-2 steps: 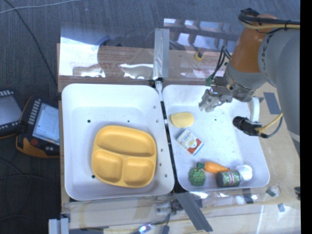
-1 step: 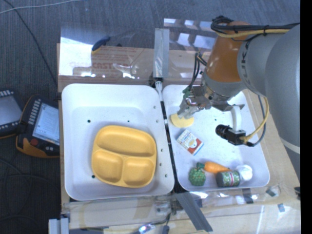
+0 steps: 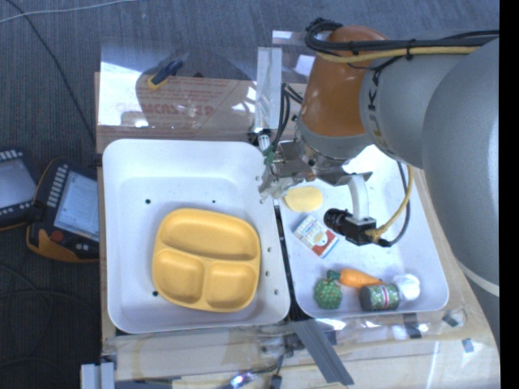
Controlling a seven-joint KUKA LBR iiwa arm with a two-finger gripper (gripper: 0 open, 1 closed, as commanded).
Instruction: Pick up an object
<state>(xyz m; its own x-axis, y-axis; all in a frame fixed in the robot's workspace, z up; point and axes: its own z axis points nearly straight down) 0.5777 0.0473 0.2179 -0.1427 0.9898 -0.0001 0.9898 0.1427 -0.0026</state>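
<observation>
Hovering at the far-left corner of the right white bin [image 3: 430, 286], the gripper [image 3: 285, 173], whose opening I cannot tell, should centre over the pale yellow rounded object [image 3: 304, 198] lying just near it before descending.

You see a smooth, matt yellow plastic tray [image 3: 208, 259]. It lies in a glossy white plastic bin [image 3: 130, 177]. The arm [image 3: 438, 96] looks smooth grey.
</observation>
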